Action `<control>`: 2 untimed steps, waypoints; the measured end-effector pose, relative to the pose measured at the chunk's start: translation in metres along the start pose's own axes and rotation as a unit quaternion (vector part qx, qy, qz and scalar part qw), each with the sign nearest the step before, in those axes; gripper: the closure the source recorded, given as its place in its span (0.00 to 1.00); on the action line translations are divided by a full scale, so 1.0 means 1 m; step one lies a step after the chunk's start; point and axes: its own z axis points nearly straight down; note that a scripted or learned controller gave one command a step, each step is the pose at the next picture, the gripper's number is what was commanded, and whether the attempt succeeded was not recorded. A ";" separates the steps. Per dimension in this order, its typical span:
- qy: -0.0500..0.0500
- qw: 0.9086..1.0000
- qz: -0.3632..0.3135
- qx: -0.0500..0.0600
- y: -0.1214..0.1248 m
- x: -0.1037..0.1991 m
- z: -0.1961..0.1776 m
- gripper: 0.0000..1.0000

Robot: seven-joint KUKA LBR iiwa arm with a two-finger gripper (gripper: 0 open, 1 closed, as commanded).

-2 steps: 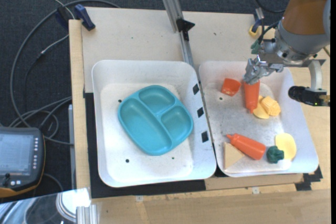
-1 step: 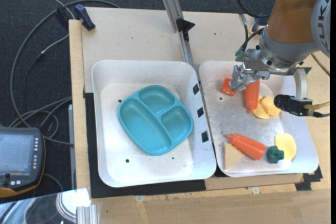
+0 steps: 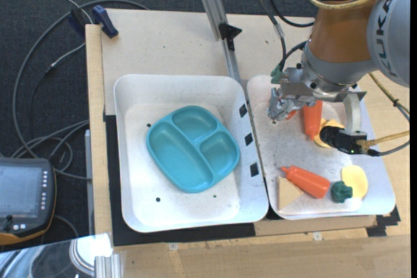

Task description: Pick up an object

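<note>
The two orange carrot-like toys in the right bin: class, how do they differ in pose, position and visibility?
The upper carrot stands nearly up-and-down in the picture, while the lower carrot lies slanted. The upper carrot sits mid-bin beside the tool, partly hidden by the arm; the lower carrot lies near the front edge, fully visible, beside a green piece. Both are orange, elongated, and in the right bin.

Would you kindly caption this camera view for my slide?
Gripper hovers over the right bin of toy food; a teal divided plate fills the left bin.
</note>
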 end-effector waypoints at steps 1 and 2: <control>0.000 1.000 0.000 0.001 -0.021 0.051 -0.002 1.00; -0.002 1.000 0.000 0.002 -0.039 0.090 0.009 1.00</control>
